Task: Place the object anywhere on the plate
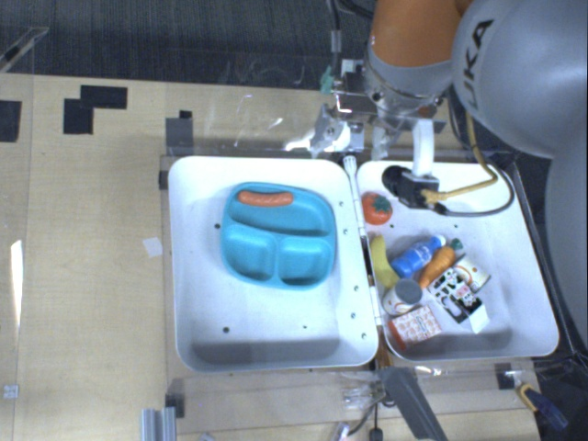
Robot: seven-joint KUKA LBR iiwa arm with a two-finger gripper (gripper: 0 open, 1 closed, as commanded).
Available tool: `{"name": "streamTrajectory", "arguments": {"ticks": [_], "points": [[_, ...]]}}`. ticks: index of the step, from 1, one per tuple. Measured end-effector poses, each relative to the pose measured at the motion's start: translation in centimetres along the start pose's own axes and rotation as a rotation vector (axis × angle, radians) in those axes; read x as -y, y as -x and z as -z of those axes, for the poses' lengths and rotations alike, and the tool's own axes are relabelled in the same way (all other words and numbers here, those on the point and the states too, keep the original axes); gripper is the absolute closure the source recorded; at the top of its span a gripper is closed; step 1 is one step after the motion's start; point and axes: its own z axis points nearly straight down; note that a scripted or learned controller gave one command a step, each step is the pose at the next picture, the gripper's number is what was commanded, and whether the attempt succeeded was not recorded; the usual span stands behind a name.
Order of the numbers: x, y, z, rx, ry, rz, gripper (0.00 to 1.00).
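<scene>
A red tomato sits at the right white bin's far-left corner; nearer, a blue bottle, orange carrot and printed cartons crowd together

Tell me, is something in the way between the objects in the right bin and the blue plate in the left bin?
Yes: the two bins' raised rims meet between the pile of objects and the blue plate. A hot dog already lies in the plate's far compartment; the two near compartments look free.

Arm cropped; small clutter perhaps indistinct.
</scene>
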Motion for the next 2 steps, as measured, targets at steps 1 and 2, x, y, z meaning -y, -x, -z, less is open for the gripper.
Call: {"name": "streamTrajectory", "arguments": {"ticks": [1,2], "points": [[0.00,0.00,0.00,0.000,0.000,0.000,0.00],[0.00,0.00,0.00,0.000,0.000,0.000,0.00]]}}
